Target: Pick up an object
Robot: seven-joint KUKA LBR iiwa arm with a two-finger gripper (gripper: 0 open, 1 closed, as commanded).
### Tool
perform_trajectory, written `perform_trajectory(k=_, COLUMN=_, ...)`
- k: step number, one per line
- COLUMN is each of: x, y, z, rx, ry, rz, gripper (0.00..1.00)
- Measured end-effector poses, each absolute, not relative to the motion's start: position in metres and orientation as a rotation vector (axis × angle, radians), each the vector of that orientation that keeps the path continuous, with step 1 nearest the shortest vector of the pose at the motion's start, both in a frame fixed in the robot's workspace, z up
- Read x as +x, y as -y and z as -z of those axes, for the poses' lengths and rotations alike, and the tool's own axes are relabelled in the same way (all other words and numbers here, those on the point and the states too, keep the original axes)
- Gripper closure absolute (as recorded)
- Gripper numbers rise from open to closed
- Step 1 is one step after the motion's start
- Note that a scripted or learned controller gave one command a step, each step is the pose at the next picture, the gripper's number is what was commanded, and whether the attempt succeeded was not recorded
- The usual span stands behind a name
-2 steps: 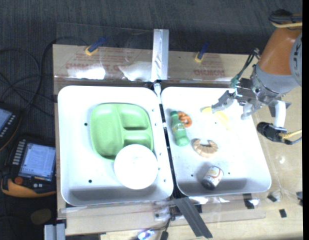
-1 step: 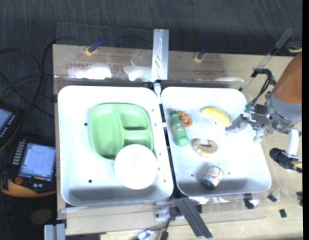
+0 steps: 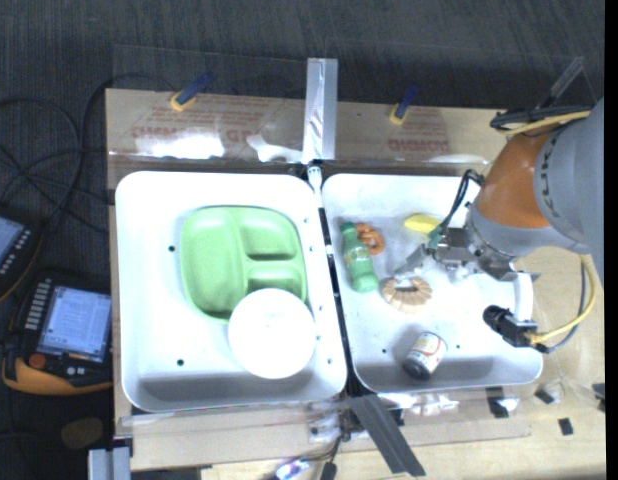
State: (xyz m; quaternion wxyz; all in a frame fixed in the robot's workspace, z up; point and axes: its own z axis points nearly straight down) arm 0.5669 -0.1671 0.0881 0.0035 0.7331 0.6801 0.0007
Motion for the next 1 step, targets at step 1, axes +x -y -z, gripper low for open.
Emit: perform_trajectory(k=1, x=0.5693, y=0.167, z=-0.0967, rx=2.297, ry=-2.132, rz=-0.008, gripper=1.0)
